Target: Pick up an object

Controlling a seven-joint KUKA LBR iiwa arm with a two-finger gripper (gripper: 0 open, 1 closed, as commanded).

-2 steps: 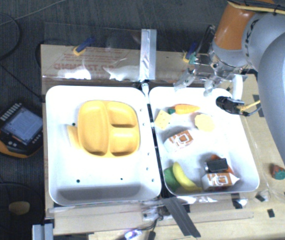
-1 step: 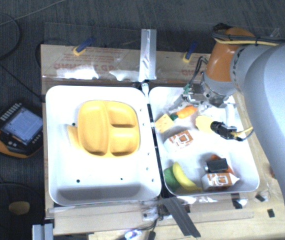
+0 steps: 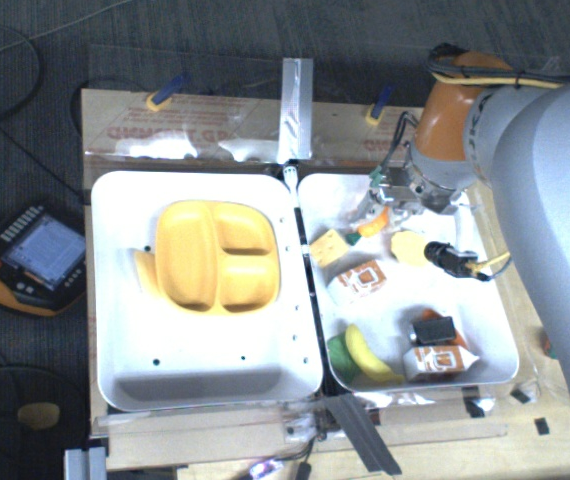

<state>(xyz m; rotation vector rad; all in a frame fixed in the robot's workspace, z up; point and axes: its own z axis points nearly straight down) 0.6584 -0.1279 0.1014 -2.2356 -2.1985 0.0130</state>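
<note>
The grey arm (image 3: 535, 168) with its orange band reaches in over the right bin (image 3: 500, 313), and its gripper (image 3: 390, 196) hangs low at that bin's far end; whether it is released or clenched cannot be told. Well to the gripper's left, the left bin (image 3: 115, 268) holds a yellow divided tray (image 3: 215, 253). Nearer the camera from the gripper lie a banana (image 3: 365, 356), a small carton (image 3: 437, 360) and an orange-and-white box (image 3: 362, 279). An orange piece (image 3: 372, 225) lies just beside the gripper.

We see a yellow divided tray (image 3: 215, 255), white bins (image 3: 115, 368), a yellow banana (image 3: 363, 354), a green lime (image 3: 337, 351), orange-and-white cartons (image 3: 362, 279), a grey arm (image 3: 535, 168) with an orange band (image 3: 447, 123)
</note>
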